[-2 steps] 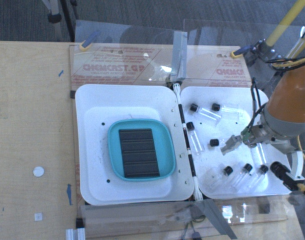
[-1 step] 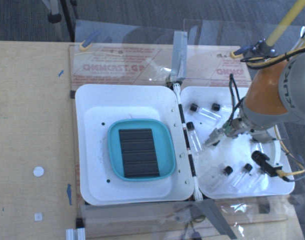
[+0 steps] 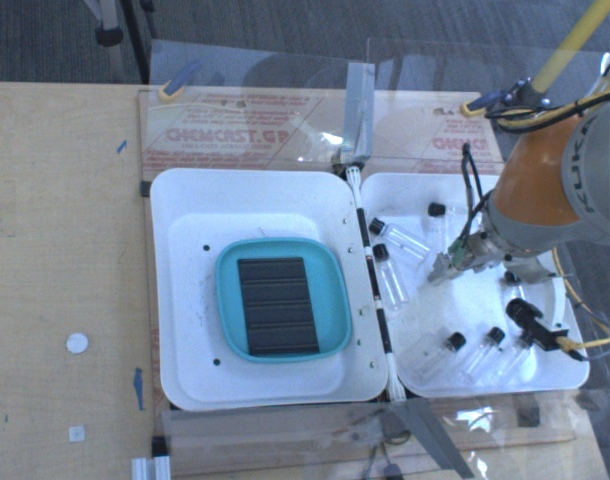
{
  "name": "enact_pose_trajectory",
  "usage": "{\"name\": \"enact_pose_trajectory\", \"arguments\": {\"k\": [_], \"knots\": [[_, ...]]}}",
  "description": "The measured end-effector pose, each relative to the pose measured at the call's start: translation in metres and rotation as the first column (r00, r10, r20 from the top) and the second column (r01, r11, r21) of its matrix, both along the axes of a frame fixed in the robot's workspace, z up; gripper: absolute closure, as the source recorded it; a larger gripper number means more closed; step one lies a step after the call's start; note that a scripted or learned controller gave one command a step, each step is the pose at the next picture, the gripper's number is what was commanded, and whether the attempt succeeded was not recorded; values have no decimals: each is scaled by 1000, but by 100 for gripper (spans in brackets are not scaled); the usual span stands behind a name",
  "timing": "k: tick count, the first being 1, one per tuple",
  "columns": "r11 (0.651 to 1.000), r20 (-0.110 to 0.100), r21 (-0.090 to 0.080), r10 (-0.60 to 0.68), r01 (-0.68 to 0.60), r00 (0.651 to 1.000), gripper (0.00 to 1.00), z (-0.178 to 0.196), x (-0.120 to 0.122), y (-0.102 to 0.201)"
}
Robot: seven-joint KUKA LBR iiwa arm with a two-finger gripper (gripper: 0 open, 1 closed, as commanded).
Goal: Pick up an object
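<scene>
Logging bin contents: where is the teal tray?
The teal tray lies in the middle of the left bin, holding a dark ribbed block, left of the divider between the bins.

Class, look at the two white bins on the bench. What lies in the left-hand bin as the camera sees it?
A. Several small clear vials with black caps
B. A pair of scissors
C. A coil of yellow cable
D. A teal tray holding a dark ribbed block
D: the left bin holds a teal tray with a dark ribbed block in it; the black-capped vials lie in the right bin.
</scene>
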State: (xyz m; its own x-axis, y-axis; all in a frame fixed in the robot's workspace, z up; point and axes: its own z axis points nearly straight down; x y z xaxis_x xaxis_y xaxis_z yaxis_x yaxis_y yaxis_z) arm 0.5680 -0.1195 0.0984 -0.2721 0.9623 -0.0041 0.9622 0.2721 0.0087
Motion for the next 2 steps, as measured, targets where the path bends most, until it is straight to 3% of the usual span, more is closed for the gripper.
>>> {"name": "enact_pose_trajectory", "arguments": {"k": [1,2], "knots": [[1000,-14,1,-21,21,1000,100,86,60,39],[1000,-10,1,-21,21,1000,0,87,61,40]]}}
